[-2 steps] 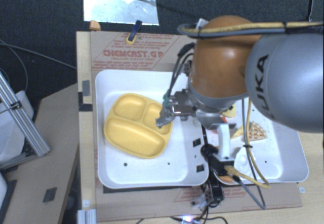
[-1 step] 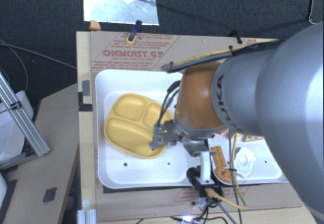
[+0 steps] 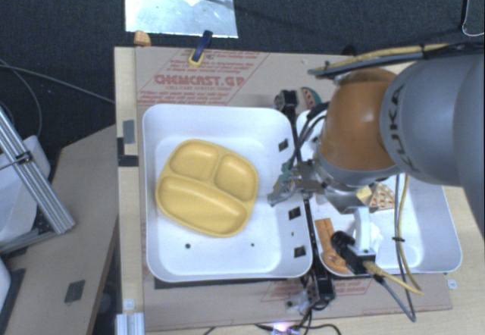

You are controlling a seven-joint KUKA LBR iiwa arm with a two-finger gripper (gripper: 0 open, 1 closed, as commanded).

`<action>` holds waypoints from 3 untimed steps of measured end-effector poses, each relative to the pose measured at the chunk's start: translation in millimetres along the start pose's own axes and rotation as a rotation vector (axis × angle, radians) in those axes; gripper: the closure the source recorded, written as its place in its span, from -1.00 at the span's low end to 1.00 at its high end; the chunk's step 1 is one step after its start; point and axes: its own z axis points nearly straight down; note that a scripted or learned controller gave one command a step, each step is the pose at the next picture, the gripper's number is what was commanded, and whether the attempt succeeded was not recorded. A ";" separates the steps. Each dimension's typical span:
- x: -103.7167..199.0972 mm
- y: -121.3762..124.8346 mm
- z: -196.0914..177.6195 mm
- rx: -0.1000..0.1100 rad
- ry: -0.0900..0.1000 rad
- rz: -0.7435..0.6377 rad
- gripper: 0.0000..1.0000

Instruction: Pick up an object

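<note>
The yellow divided plate (image 3: 206, 188) lies flat on the floor of the left bin (image 3: 227, 261), in the left-centre of the frame, slightly turned. Nothing grips it, so the pick is not yet done; by my reading the task is at the approach stage, with grasp and lift left to do.

The gripper (image 3: 279, 189) sits just right of the plate's right edge, over the bare strip between the plate and the bin's right wall. It is near the plate and does not look to be touching it. Whether it is open or closed I cannot tell, because the tip is small and dark against the white.

Further right, the arm (image 3: 424, 121) covers much of the right bin (image 3: 443, 246), where a patterned orange piece (image 3: 383, 195) peeks out beneath it.
</note>
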 end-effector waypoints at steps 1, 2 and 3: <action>5.6 0.3 -9.4 0.000 0.004 -0.007 1.00; 5.7 1.5 -19.9 -0.003 0.005 -0.007 1.00; 61.2 -3.5 -33.8 0.003 0.004 -0.015 1.00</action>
